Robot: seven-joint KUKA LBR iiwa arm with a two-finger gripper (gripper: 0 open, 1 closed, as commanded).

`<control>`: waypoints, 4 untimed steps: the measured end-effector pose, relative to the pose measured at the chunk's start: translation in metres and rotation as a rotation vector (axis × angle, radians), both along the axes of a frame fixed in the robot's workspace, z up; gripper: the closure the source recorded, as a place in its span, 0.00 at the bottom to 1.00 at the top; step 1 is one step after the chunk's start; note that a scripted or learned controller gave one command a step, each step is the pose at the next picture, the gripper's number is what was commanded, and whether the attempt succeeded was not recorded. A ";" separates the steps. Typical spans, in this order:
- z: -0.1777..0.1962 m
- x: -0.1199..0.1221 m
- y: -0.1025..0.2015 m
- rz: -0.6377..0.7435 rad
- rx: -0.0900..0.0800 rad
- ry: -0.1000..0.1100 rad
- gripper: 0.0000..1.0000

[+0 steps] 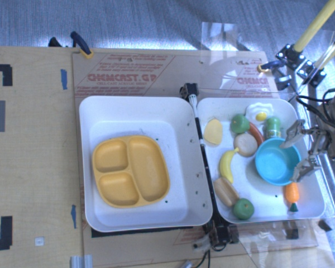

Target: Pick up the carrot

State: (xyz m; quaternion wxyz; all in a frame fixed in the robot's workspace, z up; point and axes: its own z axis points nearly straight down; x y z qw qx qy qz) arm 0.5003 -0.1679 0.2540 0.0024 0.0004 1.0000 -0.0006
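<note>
Gripper (301, 149) fingers are seen spread wide at the right bin's (312, 208) right edge, straddling the blue bowl's (274, 163) rim, nothing pinched. Carrot (292, 194) is seen just below the bowl, near the lower finger.

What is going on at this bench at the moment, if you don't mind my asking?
A robot arm reaches in from the right over the right-hand bin, which holds toy food. Its gripper hangs open beside the blue bowl, with nothing between its fingers. The carrot it is meant to pick up lies just below the gripper, near the bin's lower right corner, not yet grasped. The left bin holds a yellow divided tray.
</note>
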 end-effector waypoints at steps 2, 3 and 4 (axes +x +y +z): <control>-0.092 0.047 -0.053 0.058 0.004 0.006 0.00; -0.157 0.102 -0.048 -0.085 0.010 -0.001 0.00; -0.160 0.074 -0.053 0.317 -0.003 -0.015 0.00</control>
